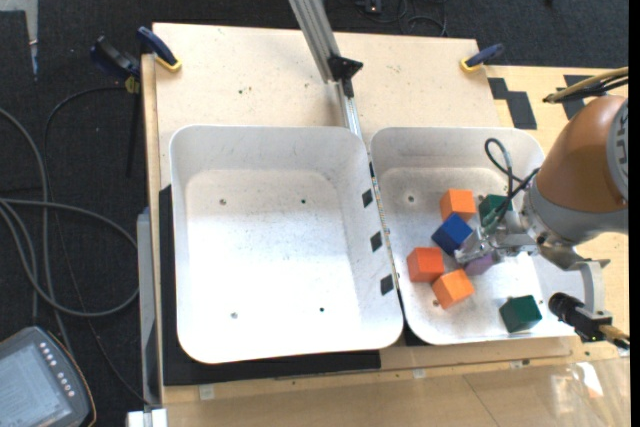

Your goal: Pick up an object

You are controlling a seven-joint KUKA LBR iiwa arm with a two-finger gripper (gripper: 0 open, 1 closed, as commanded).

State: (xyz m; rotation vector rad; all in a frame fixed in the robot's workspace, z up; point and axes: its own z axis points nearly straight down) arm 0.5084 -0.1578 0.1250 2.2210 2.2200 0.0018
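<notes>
In the right bin [420,155] lie several small blocks: an orange one [459,203] toward the back, a blue one [452,233], an orange-red one [425,264], another orange one [454,287] and a dark green one [520,312] near the front right. A purple block [480,262] and a green block [493,210] sit right at the gripper. My gripper [482,245] is down among the blocks, just right of the blue one, over the purple one. The arm's wrist hides much of the gripper.
The left bin [200,165] stands beside the right one, sharing a middle wall. A slanted metal rail [310,5] crosses the back of the bench. Blue-and-yellow clamps [158,50] sit at the bench's rear corners. Cables loop at the arm's wrist [500,165].
</notes>
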